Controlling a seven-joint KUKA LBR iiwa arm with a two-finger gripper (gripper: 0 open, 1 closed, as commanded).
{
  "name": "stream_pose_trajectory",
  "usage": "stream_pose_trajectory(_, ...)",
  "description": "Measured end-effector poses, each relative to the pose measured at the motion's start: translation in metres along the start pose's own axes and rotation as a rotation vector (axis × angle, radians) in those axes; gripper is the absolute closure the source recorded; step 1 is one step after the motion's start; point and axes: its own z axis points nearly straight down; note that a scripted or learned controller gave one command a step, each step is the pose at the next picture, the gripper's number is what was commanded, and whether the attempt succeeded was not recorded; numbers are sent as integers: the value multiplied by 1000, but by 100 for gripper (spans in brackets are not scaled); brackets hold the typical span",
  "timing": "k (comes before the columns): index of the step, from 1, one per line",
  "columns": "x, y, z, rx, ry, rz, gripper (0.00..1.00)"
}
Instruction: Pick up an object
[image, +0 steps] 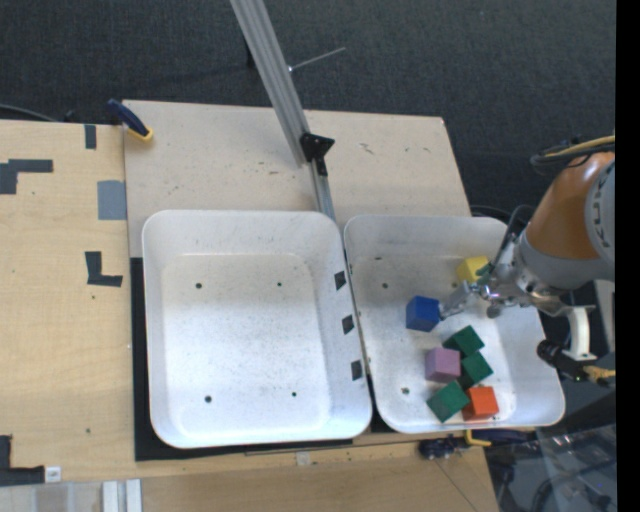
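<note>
From the camera above the counter (260, 150), my end effector (483, 293) hangs low inside the right bin (400, 240), close to that bin's far right wall, with my grey arm and its orange band (575, 205) coming in over the wall behind it. Whether it is spread or closed I cannot tell; the metal at the tip is too small and cluttered to read, and I see no object caught in it. Taking the right bin as the landmark, all the candidates lie within it: a yellow block (472, 269) sits toward the far right wall, just beside my end effector on its far side; a blue cube (422, 313) sits near the middle of the bin floor, just to the other side of my tip; a dark green block (464, 342) lies a little nearer the front, with a purple cube (442, 363) next to it, a second green block (476, 368) touching the cluster, and a third green block (448, 401) and an orange cube (482, 401) side by side at the front wall. The left bin (160, 240) adjoins the right bin along their shared wall. As I judge it, the pick is not yet done: every object rests on the bin floor and nothing is lifted. What is left is to settle over one piece, most likely the blue cube or the yellow block, close on it and raise it.
</note>
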Motion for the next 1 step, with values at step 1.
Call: stream_pose_trajectory(1, 0, 0, 19, -5, -2, 0, 0)
